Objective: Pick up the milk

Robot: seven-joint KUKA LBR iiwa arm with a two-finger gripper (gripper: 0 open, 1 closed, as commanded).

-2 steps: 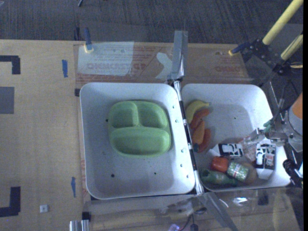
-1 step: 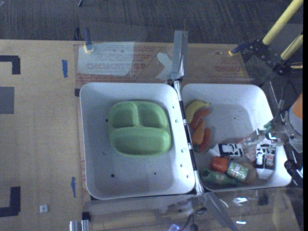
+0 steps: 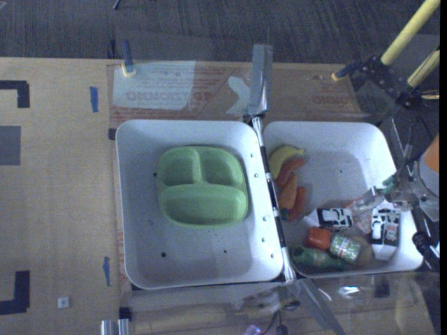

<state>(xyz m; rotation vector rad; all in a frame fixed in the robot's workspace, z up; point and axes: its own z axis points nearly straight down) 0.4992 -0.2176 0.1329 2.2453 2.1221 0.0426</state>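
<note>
The milk (image 3: 337,217) is a small carton with black and white patches, lying in the right bin (image 3: 335,142) near its front. A second black-and-white patched piece (image 3: 386,227) lies just to its right, with a pale pinkish thing (image 3: 363,218) between them. My gripper (image 3: 394,190) hangs over the right bin's right side, just above and behind that second piece, and looks blurred. I see nothing held in it. The arm's orange band (image 3: 434,155) shows at the right edge.
The right bin also holds a yellow banana (image 3: 283,155), orange-red carrots (image 3: 290,187), a red tomato (image 3: 318,237), a green vegetable (image 3: 318,259) and a green-labelled jar (image 3: 349,248). A green divided plate (image 3: 202,185) sits in the left bin (image 3: 140,243).
</note>
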